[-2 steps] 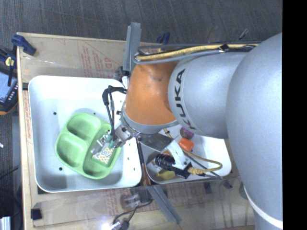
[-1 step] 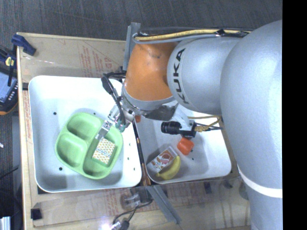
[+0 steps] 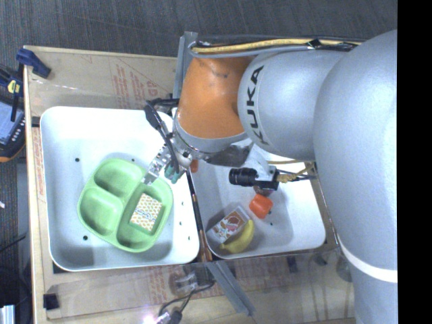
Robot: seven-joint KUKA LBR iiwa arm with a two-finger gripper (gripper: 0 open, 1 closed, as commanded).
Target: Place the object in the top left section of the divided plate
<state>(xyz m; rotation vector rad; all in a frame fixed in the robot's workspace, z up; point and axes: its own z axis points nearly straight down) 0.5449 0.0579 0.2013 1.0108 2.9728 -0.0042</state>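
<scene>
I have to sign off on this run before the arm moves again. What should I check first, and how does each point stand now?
1. Green divided plate lies flat in the left bin: ok.
2. Top left section of the plate is free to receive an object: ok.
3. A patterned flat packet already lies in another section, at the plate's right: not ok if that is the object.
4. Hand hovers by the plate's upper right rim: ok.
5. Object held in the hand: cannot tell.
6. Banana, small carton and orange item lie in the right bin: ok.
</scene>
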